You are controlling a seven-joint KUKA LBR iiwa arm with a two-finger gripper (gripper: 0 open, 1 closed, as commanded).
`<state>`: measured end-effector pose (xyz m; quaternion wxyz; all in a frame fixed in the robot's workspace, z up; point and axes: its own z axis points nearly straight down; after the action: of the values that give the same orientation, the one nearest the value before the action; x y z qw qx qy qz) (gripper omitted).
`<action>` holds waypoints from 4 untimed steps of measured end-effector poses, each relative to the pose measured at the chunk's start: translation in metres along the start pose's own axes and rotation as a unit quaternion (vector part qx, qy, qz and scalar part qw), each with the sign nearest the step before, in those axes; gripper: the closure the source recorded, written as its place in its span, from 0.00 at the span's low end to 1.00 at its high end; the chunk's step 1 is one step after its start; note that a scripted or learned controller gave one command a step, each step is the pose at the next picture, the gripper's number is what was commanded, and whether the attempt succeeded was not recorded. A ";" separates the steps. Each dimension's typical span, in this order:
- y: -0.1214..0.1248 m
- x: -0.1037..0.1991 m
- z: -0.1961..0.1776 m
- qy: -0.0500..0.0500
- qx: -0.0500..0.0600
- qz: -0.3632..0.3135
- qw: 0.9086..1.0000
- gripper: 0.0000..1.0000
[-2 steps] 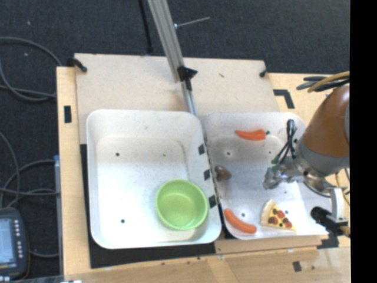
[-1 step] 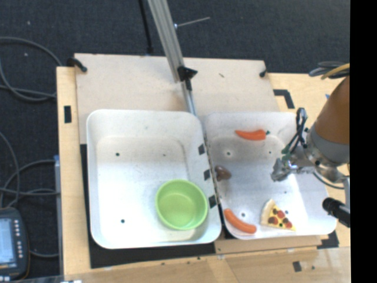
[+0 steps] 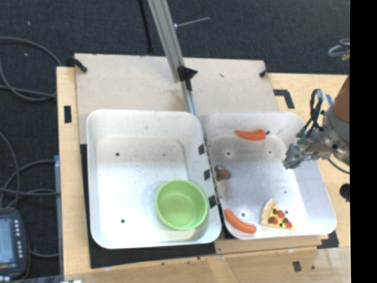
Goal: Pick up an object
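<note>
Two white bins are seen from above on a desk [image 3: 135,81]. In the right bin [image 3: 306,205], the claw [image 3: 293,158] is poised near the right wall; whether it is open cannot be told, and nothing is seen held. An orange pepper [image 3: 251,134] lies up and to its left in the view, long axis across the bin. A pizza slice [image 3: 277,216] lies nearer the front.

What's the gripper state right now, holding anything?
Gripper: over the right bin's right edge, nothing seen between its fingers; open or shut cannot be told.
</note>
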<state>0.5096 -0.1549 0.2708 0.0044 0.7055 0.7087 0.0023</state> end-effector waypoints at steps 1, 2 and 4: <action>0.002 -0.001 -0.029 0.001 0.002 0.000 1.000 1.00; 0.011 0.059 -0.018 0.001 0.003 -0.001 1.000 1.00; 0.013 0.158 -0.005 0.002 0.004 -0.002 1.000 1.00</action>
<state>0.5222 0.0034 0.2754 0.0001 0.7042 0.7100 0.0012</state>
